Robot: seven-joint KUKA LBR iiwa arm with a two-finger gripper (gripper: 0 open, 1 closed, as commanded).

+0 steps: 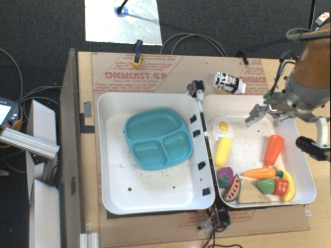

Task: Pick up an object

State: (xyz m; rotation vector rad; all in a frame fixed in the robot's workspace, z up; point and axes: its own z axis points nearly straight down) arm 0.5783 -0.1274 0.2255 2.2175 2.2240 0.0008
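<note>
I see gripper [269, 112] above right bin [310, 182] far edge, finger state unclear. Orange carrot [273, 150] lies just below it, corn [223, 151] left, teal tray [156, 137] in left bin [111, 154].

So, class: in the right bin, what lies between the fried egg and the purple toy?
In the camera view, the yellow corn cob lies between fried egg and purple toy.
</note>
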